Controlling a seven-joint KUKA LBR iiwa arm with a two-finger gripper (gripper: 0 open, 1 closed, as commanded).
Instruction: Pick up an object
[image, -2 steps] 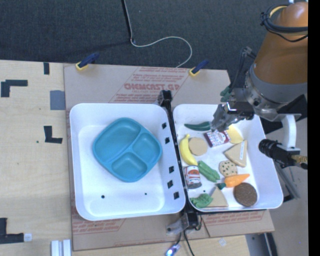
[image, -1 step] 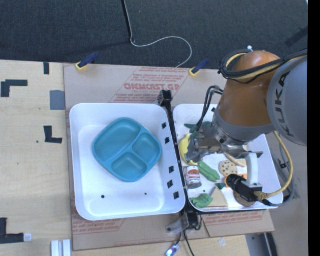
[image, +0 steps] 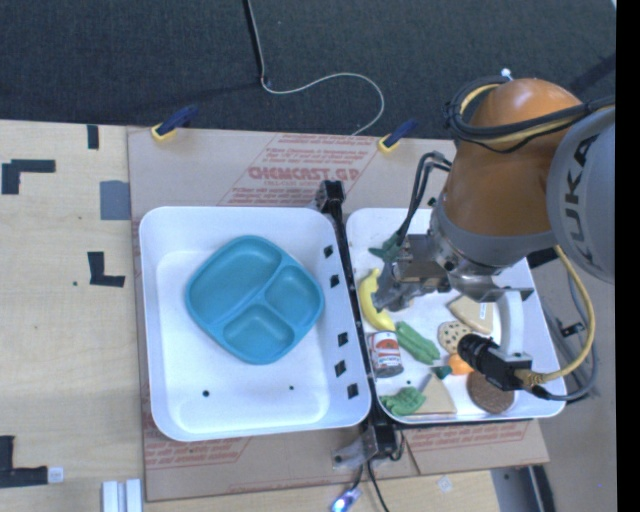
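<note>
My gripper (image: 402, 283) hangs low over the left part of the right bin (image: 540, 300), under the arm's orange band (image: 505, 150). Right beside it on the left lies a yellow banana (image: 372, 303), curved along the bin's wall. Just below the gripper are a green pod-shaped piece (image: 417, 341) and a small can with a red label (image: 386, 353). A holed cracker (image: 454, 335), an orange piece (image: 461, 366), a brown round disc (image: 489, 394) and a green leafy piece (image: 404, 402) lie further toward the front. The arm hides the bin's far part.
The left bin (image: 165, 260) holds a blue divided plate (image: 255, 298). A black divider (image: 345, 290) runs between the two bins. A black and yellow cable (image: 510, 375) loops over the right bin's front right corner. Cardboard lies under both bins.
</note>
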